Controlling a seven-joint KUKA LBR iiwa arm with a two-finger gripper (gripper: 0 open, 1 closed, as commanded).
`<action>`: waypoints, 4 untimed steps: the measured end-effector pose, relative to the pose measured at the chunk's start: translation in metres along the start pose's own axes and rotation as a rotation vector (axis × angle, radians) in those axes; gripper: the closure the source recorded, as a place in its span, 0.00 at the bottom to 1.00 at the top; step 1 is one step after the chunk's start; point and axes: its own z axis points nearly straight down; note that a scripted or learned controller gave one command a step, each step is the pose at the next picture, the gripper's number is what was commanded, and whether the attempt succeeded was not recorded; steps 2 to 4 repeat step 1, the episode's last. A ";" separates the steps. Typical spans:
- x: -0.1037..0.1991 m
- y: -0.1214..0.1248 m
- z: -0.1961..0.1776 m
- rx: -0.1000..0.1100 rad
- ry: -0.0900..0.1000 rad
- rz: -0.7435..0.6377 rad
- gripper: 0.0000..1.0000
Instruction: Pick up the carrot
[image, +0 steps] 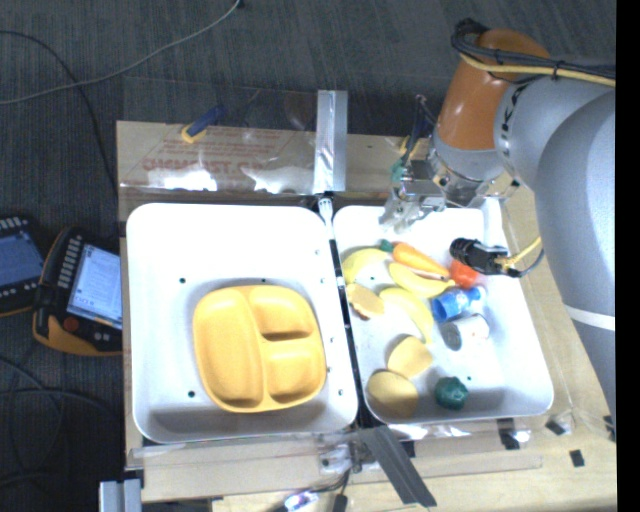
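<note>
The carrot is orange with a green stem end and lies slanted near the back of the right bin, on top of yellow fruit pieces. My gripper hangs over the back rim of that bin, just above and left of the carrot's green end. Nothing shows between its fingers.
Around the carrot lie a banana, yellow slices, a blue can, a red piece, a tan potato-like lump and a green item. The left bin holds a yellow divided plate.
</note>
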 end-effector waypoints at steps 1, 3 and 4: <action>0.000 0.000 0.000 0.000 0.000 0.000 0.00; 0.000 0.000 0.000 0.000 0.000 0.000 0.00; 0.000 0.000 0.000 0.000 0.000 0.000 0.00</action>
